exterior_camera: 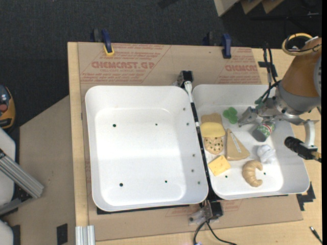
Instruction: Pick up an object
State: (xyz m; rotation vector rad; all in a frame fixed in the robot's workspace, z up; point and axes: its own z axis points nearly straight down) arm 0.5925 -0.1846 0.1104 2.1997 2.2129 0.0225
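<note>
From where I stood above the counter point(153, 60), the arm point(301, 80) came in at the right of the frame and its pincer point(262, 117) hung low over the upper middle of the right bin point(291, 185). I could not tell whether the pincer was open or closed; its metal parts ran together against the white floor.

All the objects lay in that right bin. A small green-and-grey can-like object point(262, 131) sat just below the pincer in the frame, almost touching it, and I judged it the likeliest target. A green lump point(230, 115) lay just left of the pincer. Further left and lower sat a yellow block point(212, 130) atop a spotted cookie-like piece point(214, 145), then a tan wedge point(236, 149) with its long axis running up and down the frame. A yellow cheese cube point(219, 165), a croissant point(252, 172) and a small white crumpled piece point(264, 152) filled the lower part.

The left bin point(102, 106) showed only small dark dots on its floor.

A short drop toward the frame's lower edge seemed enough to reach the can.
</note>
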